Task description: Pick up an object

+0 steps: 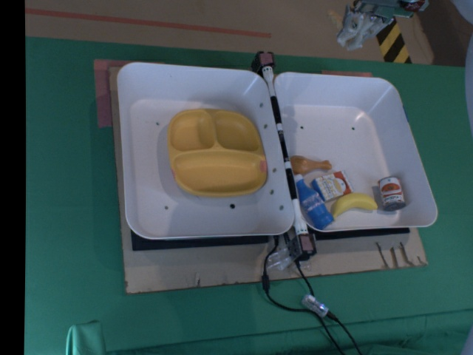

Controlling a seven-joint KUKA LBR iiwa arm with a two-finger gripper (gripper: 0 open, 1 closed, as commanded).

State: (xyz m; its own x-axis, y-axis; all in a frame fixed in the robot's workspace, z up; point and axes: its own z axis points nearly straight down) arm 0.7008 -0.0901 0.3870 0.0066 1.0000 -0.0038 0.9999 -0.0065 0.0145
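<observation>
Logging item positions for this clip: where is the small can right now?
The can stands in the right bin, near its lower right corner, just right of the banana.

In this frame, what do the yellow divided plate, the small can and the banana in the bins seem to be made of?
Yellow divided plate: looks like moulded plastic, one even colour, dull sheen, rounded compartments.
Small can: probably metal with a printed red-and-white label and a pale lid; too small to be sure.
Banana: smooth, uniformly yellow, likely a plastic toy, though real fruit can't be excluded.
</observation>
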